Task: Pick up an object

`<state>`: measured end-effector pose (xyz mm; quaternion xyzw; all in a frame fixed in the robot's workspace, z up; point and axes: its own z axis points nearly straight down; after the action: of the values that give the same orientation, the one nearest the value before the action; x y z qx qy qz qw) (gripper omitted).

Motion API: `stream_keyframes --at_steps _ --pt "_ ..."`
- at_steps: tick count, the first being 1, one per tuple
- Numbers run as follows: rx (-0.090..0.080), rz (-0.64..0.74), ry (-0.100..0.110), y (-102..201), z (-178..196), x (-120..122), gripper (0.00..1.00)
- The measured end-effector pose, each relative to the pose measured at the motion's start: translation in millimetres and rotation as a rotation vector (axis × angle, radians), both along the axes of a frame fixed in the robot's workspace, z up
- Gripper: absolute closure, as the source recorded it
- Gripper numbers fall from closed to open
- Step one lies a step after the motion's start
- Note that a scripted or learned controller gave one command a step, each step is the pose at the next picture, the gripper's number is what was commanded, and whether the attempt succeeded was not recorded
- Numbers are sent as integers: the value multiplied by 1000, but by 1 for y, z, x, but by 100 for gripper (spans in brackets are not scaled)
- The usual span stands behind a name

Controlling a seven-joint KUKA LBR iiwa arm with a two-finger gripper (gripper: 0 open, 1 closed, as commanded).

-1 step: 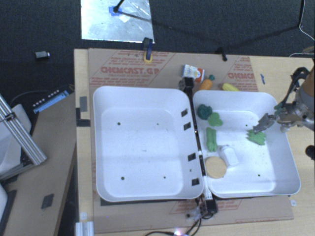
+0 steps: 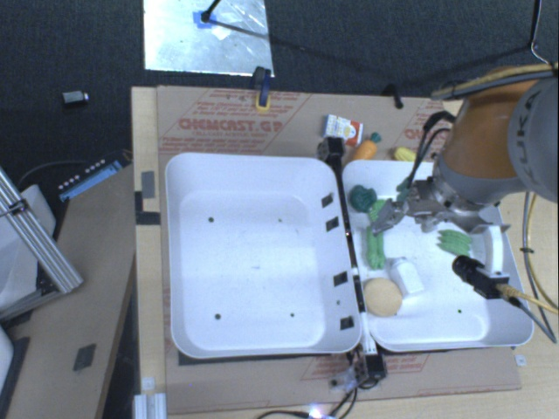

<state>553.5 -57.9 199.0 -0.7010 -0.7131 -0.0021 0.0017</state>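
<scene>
Far left there's an aluminium frame piece (image 2: 33,243) leaning over a tan side table (image 2: 79,321), plus a blue-and-black strip thing (image 2: 87,175) lying near the corner. The floor is dark carpet (image 2: 70,24) with a little grey gadget (image 2: 76,98) sitting on it, and up top a shiny metal plate (image 2: 206,24) with a bit of blue tape on it.

The bench (image 2: 218,116) itself is covered with brown cardboard printed in red lettering, with a yellow-and-blue clamp (image 2: 262,90) at its back edge. The left bin (image 2: 253,251) is plain white plastic with a few dark dots in its floor. Black clips run down the seam where it meets the right bin (image 2: 454,321).

In the right bin: a dark green lump (image 2: 363,198) near the back-left corner, a long green piece (image 2: 376,247) just below it, a tan round thing (image 2: 383,297) at the front-left touching a small white block (image 2: 405,278), and a pale green object (image 2: 455,241) further right. Behind that bin on the cardboard there's a small white-and-red box (image 2: 342,128), something orange (image 2: 365,149), something yellow (image 2: 403,154).

The arm (image 2: 498,138) comes in from the right, and its claw (image 2: 385,217) hangs over the green pieces. Can't tell whether it's spread or pinching anything.
</scene>
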Motion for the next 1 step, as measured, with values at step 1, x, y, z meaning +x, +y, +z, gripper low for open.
stream_keyframes --at_steps 1 --pt "0 -2 1 100 -16 4 0"
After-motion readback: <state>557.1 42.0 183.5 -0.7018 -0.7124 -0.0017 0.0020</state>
